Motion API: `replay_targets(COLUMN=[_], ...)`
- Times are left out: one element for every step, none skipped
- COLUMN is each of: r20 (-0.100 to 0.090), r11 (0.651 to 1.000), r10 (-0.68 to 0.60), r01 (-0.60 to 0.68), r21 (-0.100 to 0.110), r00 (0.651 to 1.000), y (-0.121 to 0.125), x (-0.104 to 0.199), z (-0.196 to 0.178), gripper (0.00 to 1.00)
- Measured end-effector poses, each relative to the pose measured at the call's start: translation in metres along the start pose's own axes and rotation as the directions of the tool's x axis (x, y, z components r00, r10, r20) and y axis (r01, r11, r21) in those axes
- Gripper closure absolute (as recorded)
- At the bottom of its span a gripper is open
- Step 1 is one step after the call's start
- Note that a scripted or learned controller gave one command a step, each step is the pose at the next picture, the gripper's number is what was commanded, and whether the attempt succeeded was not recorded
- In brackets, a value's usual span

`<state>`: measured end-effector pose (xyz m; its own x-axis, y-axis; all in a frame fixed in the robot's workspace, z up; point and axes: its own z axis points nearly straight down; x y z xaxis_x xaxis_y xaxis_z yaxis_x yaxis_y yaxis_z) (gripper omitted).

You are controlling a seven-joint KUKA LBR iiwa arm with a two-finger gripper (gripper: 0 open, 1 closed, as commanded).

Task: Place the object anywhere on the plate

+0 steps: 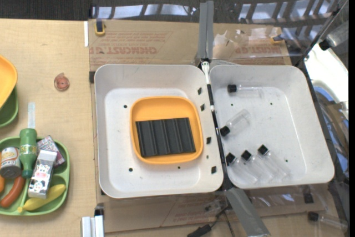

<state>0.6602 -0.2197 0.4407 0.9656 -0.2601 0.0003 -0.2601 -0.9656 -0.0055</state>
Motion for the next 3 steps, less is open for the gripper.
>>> replay_targets(r20=[-0.001,-0.002,-0.002], r11=[0.998,0.998,0.998], r10=[-0.066,-0.067,-0.067], r01=[0.066,0.067,0.067], r21=[0.001,0.001,0.001], r00=[0.998,0.998,0.998], y=[-0.0003,-0.0008,-0.001], x=[0.0,0.0,0.0], z=[-0.0003,-0.0006,-0.0005], gripper=[1.0,1.0,1.0])
